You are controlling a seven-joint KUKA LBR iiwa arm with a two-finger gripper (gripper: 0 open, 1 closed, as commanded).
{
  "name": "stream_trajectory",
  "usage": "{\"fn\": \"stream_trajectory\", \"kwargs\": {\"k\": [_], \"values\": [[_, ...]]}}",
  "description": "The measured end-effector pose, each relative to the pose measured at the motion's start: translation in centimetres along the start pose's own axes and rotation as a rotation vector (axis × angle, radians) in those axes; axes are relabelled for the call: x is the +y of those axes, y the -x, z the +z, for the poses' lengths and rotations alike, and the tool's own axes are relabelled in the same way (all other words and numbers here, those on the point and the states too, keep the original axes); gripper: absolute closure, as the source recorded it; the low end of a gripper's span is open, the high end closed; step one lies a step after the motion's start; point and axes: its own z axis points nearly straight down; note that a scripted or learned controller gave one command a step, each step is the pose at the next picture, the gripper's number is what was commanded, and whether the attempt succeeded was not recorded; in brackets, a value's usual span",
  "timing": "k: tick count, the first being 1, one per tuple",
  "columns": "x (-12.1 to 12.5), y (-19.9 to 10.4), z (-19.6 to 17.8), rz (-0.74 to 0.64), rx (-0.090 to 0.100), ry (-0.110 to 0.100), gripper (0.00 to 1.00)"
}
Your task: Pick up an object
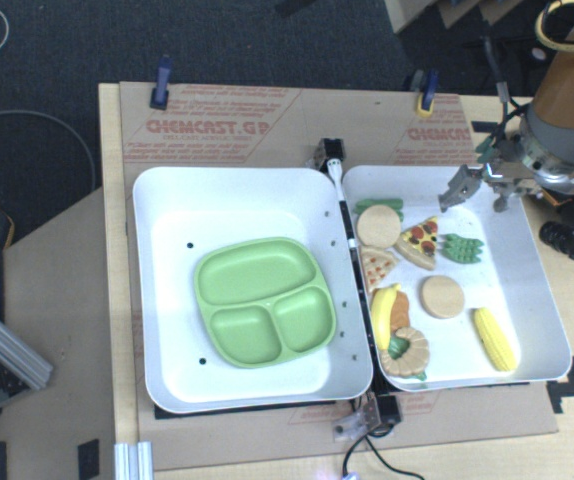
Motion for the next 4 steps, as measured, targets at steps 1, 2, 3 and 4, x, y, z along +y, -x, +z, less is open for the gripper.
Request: {"fn": "stream_trajectory", "kwargs": {"k": [1, 2, 3, 4], "values": [[-7.4, -6.3, 12.3, 0.000, 0.004, -0.008, 0.00], [-12.9, -6.0, 11.8, 0.002, 0.001, -0.002, 0.00], [-12.6, -6.0, 10.8, 0.003, -0.001, 0.003, 1.00], [-13.3, -18.8, 1.4, -0.011, 0.004, 0.008, 1.00]]}}
